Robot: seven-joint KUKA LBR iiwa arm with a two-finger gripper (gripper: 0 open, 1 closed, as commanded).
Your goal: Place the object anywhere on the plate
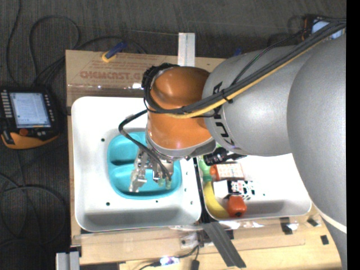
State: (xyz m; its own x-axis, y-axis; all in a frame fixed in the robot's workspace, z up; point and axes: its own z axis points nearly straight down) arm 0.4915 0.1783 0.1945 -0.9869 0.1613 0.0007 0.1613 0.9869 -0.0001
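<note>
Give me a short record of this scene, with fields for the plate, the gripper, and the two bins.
plate: turquoise, divided plate lying in the left bin
gripper: gripper directly over the plate, below the orange band
held object: cannot tell
right bin: right bin holds a yellow banana, an orange-red object and a small carton

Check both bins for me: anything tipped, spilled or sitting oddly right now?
Nothing stands out. The turquoise divided plate lies flat in the left bin with the gripper low over it. In the right bin, a yellow banana-like item, a small carton and an orange object are huddled at its left end, with no spill visible.
</note>
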